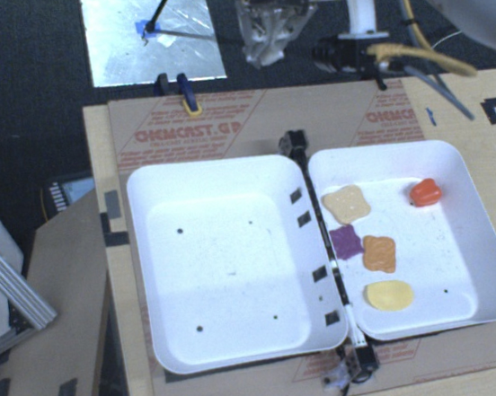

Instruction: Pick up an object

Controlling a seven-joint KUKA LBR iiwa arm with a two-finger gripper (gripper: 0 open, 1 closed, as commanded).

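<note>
Several small items lie in the right bin (479,234). A beige flat piece (346,204) sits near its upper left. Below it lie a purple piece (345,242) and an orange waffle-like piece (380,254), touching each other. A yellow oval piece (389,295) rests near the front. A red rounded object (425,193) lies apart at the upper right. My gripper (269,43) hangs high at the top of the view, beyond the bins' far edge, away from every item and holding nothing.
The left bin (149,205) stands beside the right one, joined along a black-clipped divider (318,238). A silver sheet (152,31) lies on the dark floor at the top left. Yellow hoses and cables (410,53) trail at the top right.
</note>
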